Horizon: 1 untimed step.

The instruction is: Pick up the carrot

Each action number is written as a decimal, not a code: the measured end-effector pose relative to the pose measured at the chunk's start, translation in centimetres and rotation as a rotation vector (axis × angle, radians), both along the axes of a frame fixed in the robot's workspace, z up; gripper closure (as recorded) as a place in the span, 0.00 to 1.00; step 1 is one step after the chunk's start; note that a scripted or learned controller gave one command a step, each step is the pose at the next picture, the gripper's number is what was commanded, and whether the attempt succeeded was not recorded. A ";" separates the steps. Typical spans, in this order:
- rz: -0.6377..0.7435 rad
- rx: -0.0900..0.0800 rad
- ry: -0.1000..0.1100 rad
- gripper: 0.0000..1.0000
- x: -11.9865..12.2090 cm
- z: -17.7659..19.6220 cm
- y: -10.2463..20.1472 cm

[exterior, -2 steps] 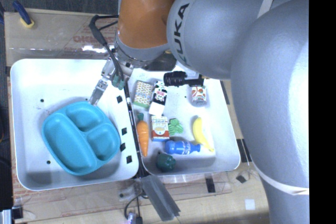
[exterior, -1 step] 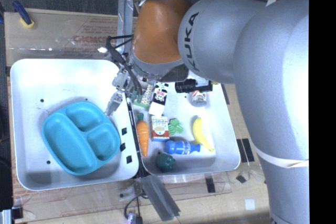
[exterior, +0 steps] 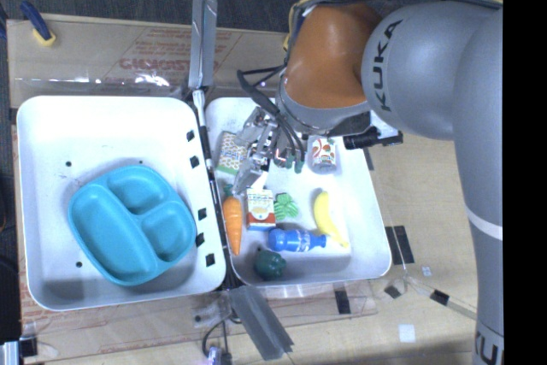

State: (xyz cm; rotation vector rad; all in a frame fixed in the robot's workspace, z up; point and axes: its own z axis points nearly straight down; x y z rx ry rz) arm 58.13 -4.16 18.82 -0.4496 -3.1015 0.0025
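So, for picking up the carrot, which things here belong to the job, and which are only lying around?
Job:
carrot, by the right bin's left wall
gripper, above it

Lying about:
banana
blue bottle
juice carton
dark green item
blue plate, in the left bin
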 end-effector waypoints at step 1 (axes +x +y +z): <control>0.001 0.000 0.000 0.00 0.0 0.0 0.1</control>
